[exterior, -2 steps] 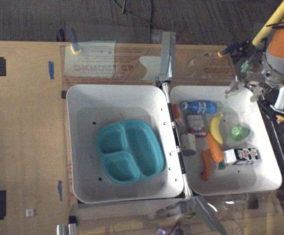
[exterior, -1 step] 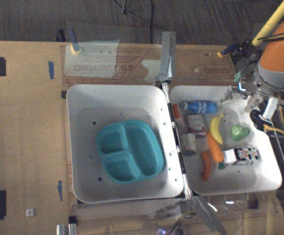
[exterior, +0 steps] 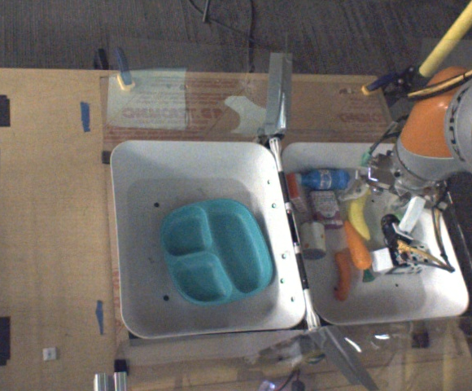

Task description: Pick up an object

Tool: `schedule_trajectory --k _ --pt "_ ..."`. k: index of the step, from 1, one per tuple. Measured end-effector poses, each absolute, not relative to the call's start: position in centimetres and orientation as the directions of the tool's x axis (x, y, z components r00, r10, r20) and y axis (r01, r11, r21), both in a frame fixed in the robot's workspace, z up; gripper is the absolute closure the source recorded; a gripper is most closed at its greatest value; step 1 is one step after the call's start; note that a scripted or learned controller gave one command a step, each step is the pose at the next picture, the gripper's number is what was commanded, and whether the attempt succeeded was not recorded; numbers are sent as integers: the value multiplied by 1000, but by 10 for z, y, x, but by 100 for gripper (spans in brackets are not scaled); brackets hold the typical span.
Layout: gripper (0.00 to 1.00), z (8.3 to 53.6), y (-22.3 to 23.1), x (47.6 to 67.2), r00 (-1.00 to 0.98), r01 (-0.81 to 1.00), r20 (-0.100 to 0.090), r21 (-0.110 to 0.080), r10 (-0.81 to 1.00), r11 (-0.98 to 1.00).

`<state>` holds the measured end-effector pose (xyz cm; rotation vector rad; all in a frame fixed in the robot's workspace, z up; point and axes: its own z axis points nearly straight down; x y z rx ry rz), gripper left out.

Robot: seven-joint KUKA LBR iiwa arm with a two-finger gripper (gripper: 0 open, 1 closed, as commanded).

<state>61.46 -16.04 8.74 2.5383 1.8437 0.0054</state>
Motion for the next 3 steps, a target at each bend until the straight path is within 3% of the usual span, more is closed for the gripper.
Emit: schedule_trajectory --k 1,2,3 --pt "100 99 -163 616 312 950 -2 10 950 -312" --pt "100 183 -112 639 251 968 1 2 968 -251" --pt "100 229 -176 632 -49 999 -3 5 999 49"
